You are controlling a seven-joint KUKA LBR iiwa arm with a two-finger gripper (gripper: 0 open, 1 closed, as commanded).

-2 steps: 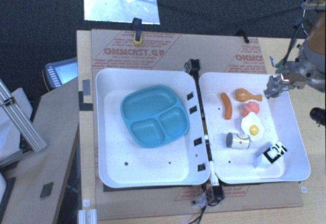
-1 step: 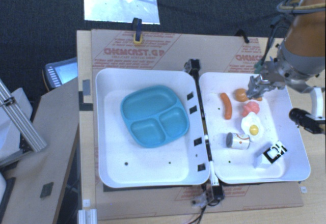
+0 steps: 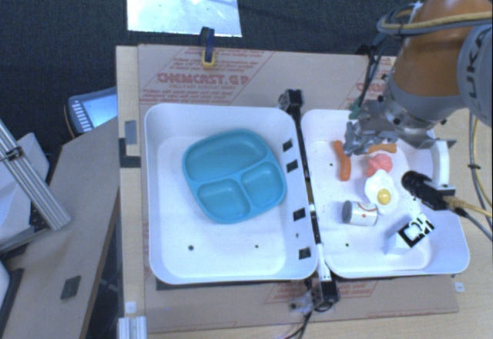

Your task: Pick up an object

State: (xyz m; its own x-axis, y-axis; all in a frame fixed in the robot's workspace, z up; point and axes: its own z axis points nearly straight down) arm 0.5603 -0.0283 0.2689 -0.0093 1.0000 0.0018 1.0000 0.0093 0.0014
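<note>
Claw [image 3: 356,141]: low in the right bin [image 3: 454,253], near its far side; whether open or closed cannot be told from this view, and nothing shows between its tips.

Candidate objects, placed from the claw:
- Orange sausage-shaped toy [image 3: 343,161], just beside and slightly nearer the camera.
- Orange strip [image 3: 383,149] and pink piece [image 3: 378,164], just to its right.
- Fried-egg toy [image 3: 382,193], a little farther toward the camera.
- Small grey-and-white cylinder [image 3: 359,213], lying on its side, beyond the egg.
- White block with black marking [image 3: 410,233], farthest off.

Left bin [image 3: 158,253]: blue divided plate [image 3: 234,175], well apart across the centre divider [image 3: 302,183].

Progress: judged as approach only; no object lifted, grasp and lift remain.

Room: objects crowd together by the claw; the bin's far wall lies close behind it.
</note>
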